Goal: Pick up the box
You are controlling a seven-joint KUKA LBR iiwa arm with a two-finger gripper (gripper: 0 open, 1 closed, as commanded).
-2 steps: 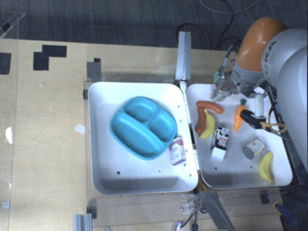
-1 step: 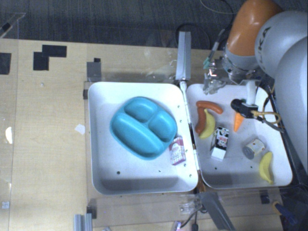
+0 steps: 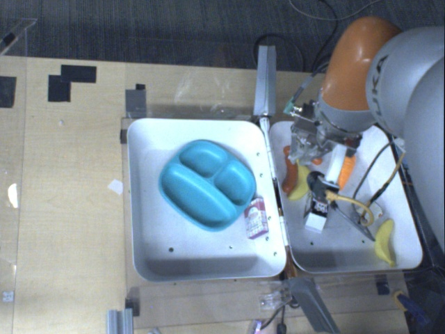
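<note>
The box (image 3: 256,217) is a small pink and white carton. It lies in the left bin (image 3: 149,252) close to that bin's right wall, just below and right of a blue divided plate (image 3: 206,182). My gripper (image 3: 304,153) hangs over the upper left part of the right bin (image 3: 407,259), across the wall between the bins from the box and above it in the view. The gripper sits just above an orange object (image 3: 290,177) and is not touching the box.
The right bin holds the orange object with a yellow piece (image 3: 298,193) below it, an orange and white item (image 3: 342,170) under the wrist, and a yellow banana (image 3: 384,242) near the right wall. Cables trail across that bin's floor.
</note>
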